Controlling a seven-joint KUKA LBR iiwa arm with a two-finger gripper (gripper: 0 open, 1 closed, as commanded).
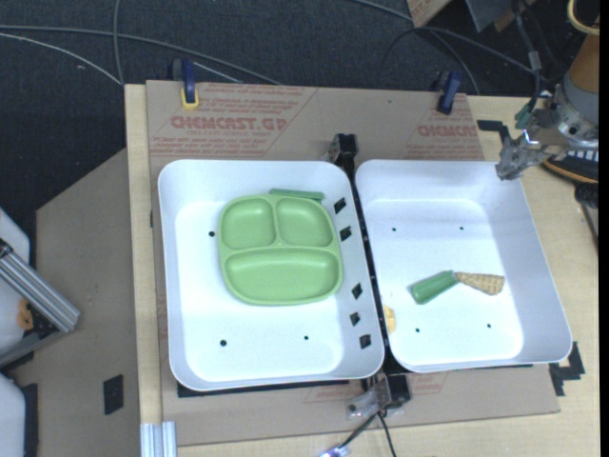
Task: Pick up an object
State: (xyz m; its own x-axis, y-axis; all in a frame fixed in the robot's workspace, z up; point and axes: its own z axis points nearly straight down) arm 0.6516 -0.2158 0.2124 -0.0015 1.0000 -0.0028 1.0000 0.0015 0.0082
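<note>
Left bin (181, 255), shallow white plastic: a light-green plastic divided plate (280, 250) with three compartments sits just left of centre, flat. A darker green flat piece (300, 195) pokes out from under its top edge, touching it; can't tell what it is.

Right bin (533, 284), same white plastic: one small object near the middle-bottom, a green plastic handle with a tan ridged head (457, 285), looks like a toy brush or ice-cream cone shape, lying flat and tilted slightly. Nothing near it, well apart from all walls. A small yellow bit (390, 321) sits at the bin's left lip.

Gripper (515, 160), metal two-finger type, hangs at the upper right corner of the right bin, about over the rim. It's small in view and I cannot tell how wide it stands. Nothing visibly held.

My read on handling: the green-and-tan piece is the easy target. Likely light, rigid, small enough to span. Grab across the green handle near where it meets the tan head, closing across the narrow width. It may skid on the smooth bin floor if contacted off-centre. The plate is light and stiff but wide and low; only a rim pinch would work, and that's likely to slip.
</note>
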